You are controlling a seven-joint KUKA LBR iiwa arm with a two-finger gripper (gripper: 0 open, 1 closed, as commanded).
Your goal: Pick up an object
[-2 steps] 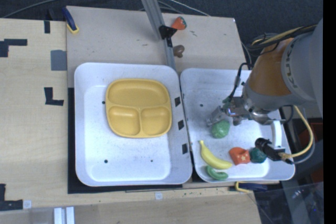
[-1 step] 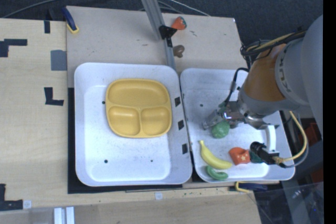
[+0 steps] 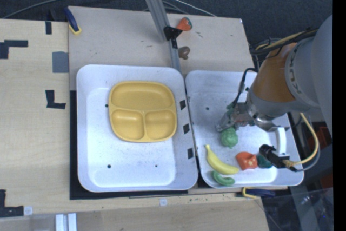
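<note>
In the right bin my gripper hangs low, just above a round green vegetable. A yellow banana lies near the bin's front left corner, with a small green piece in front of it. A red pepper-like object rests to the right of the banana, next to a dark green object. I see nothing between the fingers.
The left bin carries a yellow divided plate. A grey metal pole runs from the back down to the bins' shared edge. A small orange object and a brown one lie on the bench behind the bins.
</note>
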